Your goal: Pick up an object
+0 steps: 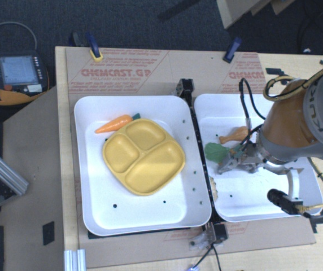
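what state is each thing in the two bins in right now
yellow plate: flat, right way up, in the left bin, compartments bare
carrot: lying on its side, at the plate's far-left rim
green piece: lying in the right bin, just left of the gripper
tan piece: lying beside the green piece
gripper: low in the right bin

Legible markings are confined to the protective paper sheet (150,72) covering the bench — red print reads "CHEMCAST G.P", repeated in rows at the left and again, partly cut off, at the right near the far bin. Smaller red lines beneath are too fine to read. The pendant screen (16,70) at far left shows nothing readable.
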### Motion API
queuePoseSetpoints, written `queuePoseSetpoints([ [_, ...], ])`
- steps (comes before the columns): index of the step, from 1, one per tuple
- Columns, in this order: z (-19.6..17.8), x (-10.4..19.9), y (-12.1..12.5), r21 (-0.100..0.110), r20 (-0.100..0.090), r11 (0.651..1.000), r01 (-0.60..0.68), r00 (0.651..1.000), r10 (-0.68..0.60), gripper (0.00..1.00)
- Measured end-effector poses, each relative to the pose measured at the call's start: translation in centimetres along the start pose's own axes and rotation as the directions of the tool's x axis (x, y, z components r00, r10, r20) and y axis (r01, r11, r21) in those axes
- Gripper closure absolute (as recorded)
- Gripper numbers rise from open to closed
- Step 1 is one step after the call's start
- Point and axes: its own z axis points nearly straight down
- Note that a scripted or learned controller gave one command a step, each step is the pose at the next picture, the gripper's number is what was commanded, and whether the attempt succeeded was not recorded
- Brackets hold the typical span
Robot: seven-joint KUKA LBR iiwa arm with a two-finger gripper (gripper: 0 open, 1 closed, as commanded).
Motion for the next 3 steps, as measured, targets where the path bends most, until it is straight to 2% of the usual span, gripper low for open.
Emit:
queuePoseSetpoints([
  [1, -1.2, 0.1, 0.1, -0.005, 0.0, 1.0, 0.0, 1.0, 0.0, 1.0],
  [2, -7.5, 0.4, 0.4, -0.011, 0.004, 1.0, 0.002, 1.0, -0.002, 1.0],
  [3, -12.2, -0.2, 1.1, -0.011, 0.004, 1.0, 0.001, 1.0, -0.001, 1.0],
])
